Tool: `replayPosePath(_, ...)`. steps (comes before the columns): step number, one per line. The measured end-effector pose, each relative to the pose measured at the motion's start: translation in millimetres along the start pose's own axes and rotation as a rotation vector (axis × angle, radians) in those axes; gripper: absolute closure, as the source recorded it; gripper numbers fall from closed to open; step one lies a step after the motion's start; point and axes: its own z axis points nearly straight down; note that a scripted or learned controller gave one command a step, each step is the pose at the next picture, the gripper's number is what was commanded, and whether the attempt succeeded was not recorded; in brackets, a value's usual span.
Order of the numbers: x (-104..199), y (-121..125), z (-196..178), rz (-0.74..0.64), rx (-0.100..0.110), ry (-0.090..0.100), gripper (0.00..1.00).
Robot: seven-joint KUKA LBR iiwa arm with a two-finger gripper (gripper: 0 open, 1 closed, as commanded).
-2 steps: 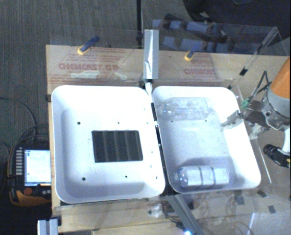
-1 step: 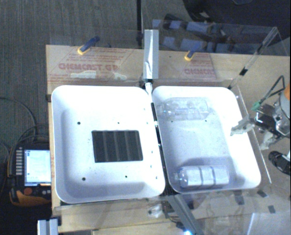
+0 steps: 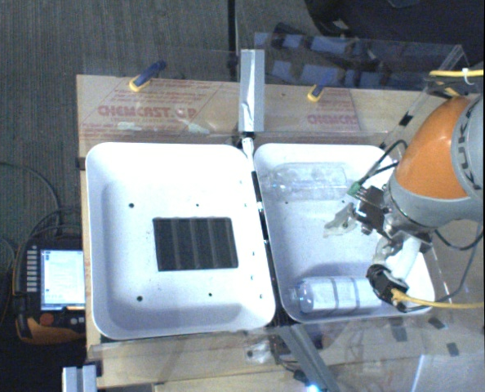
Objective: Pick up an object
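Bottle [image 3: 334, 294]: clear plastic, lies on its side at the front of the right bin [image 3: 308, 219].
Feel: prob light, slippery, squashy.
Grab: round the middle.
Pincer [image 3: 353, 216]: can't tell.

There are two shallow white plastic bins: one bin [image 3: 112, 300] at 9 o'clock and one bin [image 3: 308, 227] at 3 o'clock. One dark ribbed rectangular panel [image 3: 195, 243] lies in the 9 o'clock bin. I count two clear plastic bottles in the other bin: one bottle [image 3: 312, 178] at its 12 o'clock side, one bottle [image 3: 332, 295] at its 6 o'clock side. Two clamps sit on the board at 12 o'clock: one blue-handled clamp [image 3: 147, 75] and one yellow-tipped clamp [image 3: 315, 93].
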Motion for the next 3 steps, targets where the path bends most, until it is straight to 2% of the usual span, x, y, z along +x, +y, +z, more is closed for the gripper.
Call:
replayPosePath(1, -63, 44, -13, 0.033, -0.003, -0.001, 0.00)
replayPosePath(2, -86, 50, -90, 0.286, -0.003, -0.002, 0.00)
replayPosePath(3, -73, 43, -43, 0.791, -0.001, -0.001, 0.00)
